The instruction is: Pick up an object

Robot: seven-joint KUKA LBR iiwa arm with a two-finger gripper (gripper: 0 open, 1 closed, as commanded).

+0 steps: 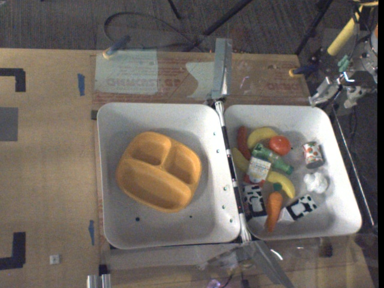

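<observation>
Gripper (336, 89) beyond right bin (345, 209), grip unreadable; carrot (273, 209), bananas (282, 182), possibly a can (312, 154); orange tray (159, 170) left.

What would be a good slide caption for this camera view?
Two white bins: left bin holds an orange tray; right bin holds toy food, including a carrot.

Matt orange plastic tray (158, 170), smooth white plastic bins (114, 221), glossy toy carrot (273, 209), matt wood bench (48, 179)
</observation>
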